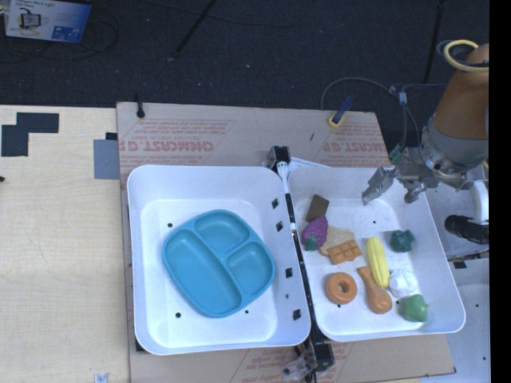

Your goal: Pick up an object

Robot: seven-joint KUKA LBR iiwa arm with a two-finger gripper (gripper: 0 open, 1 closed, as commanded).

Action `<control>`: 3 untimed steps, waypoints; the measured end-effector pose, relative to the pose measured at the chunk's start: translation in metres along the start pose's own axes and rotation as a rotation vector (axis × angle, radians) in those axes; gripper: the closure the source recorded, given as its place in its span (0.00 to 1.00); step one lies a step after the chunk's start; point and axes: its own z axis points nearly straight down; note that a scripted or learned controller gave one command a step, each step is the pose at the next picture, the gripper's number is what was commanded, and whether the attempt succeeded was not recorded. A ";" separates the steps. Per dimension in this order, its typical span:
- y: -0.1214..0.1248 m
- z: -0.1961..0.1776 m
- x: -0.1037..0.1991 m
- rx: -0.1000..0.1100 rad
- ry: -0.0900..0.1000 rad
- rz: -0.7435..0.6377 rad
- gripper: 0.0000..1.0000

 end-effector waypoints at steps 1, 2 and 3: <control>-0.021 0.119 -0.014 -0.003 0.001 0.002 0.00; -0.074 0.125 0.062 -0.013 -0.001 0.002 0.00; 0.019 0.125 0.079 -0.015 -0.003 0.001 0.00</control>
